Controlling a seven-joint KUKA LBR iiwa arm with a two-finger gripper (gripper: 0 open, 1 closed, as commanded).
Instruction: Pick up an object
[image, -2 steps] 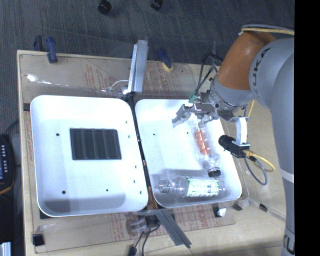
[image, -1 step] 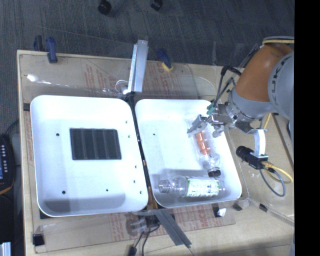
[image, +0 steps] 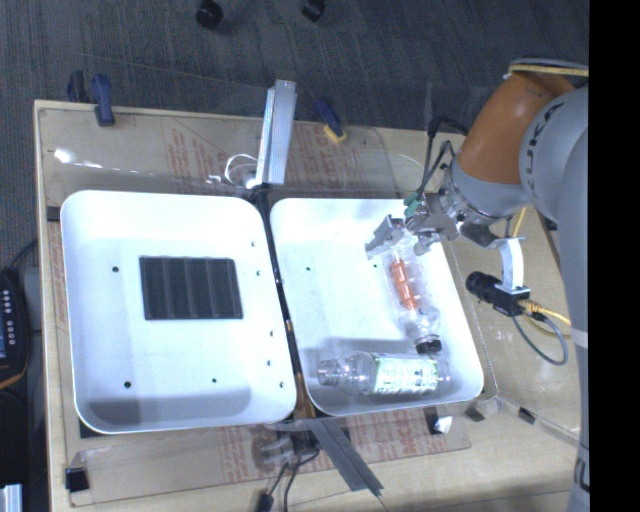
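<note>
Clear glossy plastic bottles (image: 385, 374) — matt white bins (image: 90, 330)

a robotics laboratory test cell: a wooden bench (image: 90, 470) on dark carpet carries two white bins (image: 160, 225) under clear sheeting held by blue clamps (image: 102, 100), with an industrial arm (image: 540, 130) and loose cables (image: 545, 325) alongside.

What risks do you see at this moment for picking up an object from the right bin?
1. The gripper sits at the top end of the small clear bottle; a smooth round bottle may slip out.
2. That bottle lies close to the right bin's wall, so the fingers may hit it.
3. The large bottle lies just below and could be pushed.
</note>
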